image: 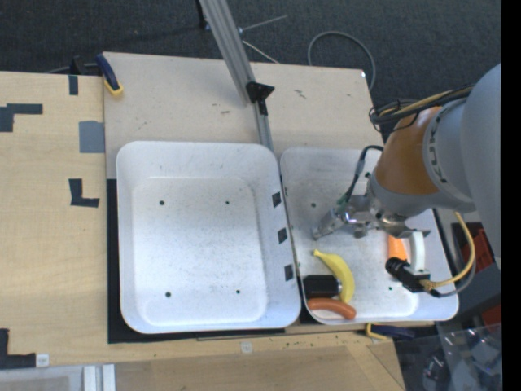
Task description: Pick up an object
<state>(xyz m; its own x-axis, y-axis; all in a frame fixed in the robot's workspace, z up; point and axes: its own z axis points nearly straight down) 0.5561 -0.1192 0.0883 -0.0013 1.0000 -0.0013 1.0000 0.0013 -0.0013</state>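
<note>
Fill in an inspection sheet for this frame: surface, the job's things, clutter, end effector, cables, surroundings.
Surface: wooden bench bearing a left bin and a right bin, side by side.
Job's things: banana, black block and orange-red sausage-shaped piece clustered at the right bin's near edge; small orange item beside a white piece on its right side.
Clutter: dark tape marks on the bench; blue and yellow clamp at the far edge.
End effector: end effector low over the right bin, above the banana; finger state unclear.
Cables: yellow cable and black cable along the arm.
Surroundings: slanted metal post; dark floor with a loose wire.
</note>
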